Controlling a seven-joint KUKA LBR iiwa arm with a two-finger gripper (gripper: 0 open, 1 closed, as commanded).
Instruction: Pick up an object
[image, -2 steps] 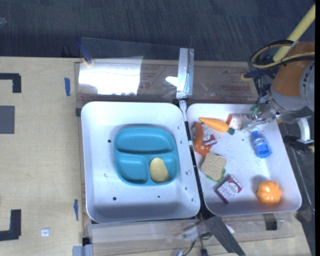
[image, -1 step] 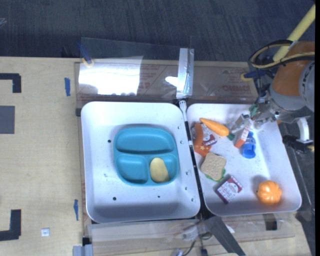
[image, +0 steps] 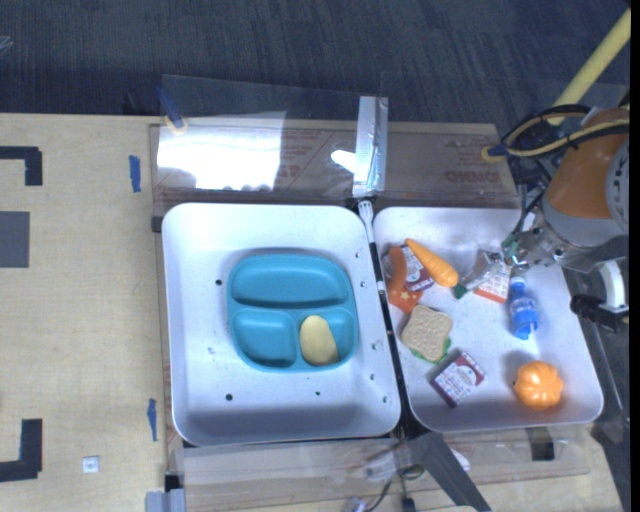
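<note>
The right bin (image: 580, 345) holds several objects: a toy carrot (image: 432, 263), an orange packet (image: 401, 284), a slice of bread (image: 428, 332), a dark red packet (image: 458, 379), a small orange pumpkin (image: 538, 385), a blue bottle (image: 522, 311) and a red-and-white wrapper (image: 490, 286). My gripper (image: 518, 247) hangs over the bin's far right part, just above the wrapper and the bottle's cap. The arm's orange band (image: 585, 180) rises behind it. Nothing shows as lifted off the bin floor.
The left bin (image: 190, 300) carries a blue divided tray (image: 290, 305) with a yellow potato-like object (image: 318, 340) in its lower right compartment. A clear plastic sheet (image: 260, 150) and a metal divider (image: 370, 145) stand behind the bins. Cables loop by the arm at the upper right.
</note>
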